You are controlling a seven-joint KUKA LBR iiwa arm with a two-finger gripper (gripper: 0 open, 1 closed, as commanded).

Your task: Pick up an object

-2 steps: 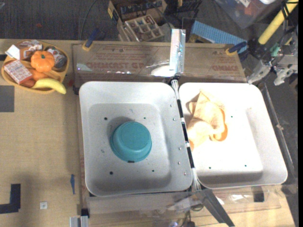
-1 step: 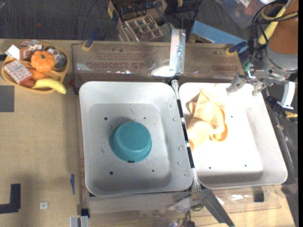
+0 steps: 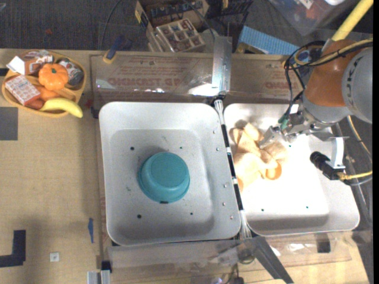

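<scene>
A teal bowl (image 3: 164,177) lies upside down in the middle of the left bin (image 3: 118,129). In the right bin (image 3: 308,206), several pale tan pieces (image 3: 249,152) are heaped at the left side, with an orange piece (image 3: 273,173) at their lower right. My gripper (image 3: 273,136) reaches in from the right and hangs low over the heap's right side, its tip touching or just above the tan pieces. The grey arm with its orange band (image 3: 324,84) sits above the bin's upper right.
A wicker dish (image 3: 12,93) at the far left holds a banana (image 3: 61,106), a small pumpkin (image 3: 53,76) and boxes. Clear plastic sheeting (image 3: 160,78) lies behind the bins. Black cable parts (image 3: 323,163) hang over the right bin's right side.
</scene>
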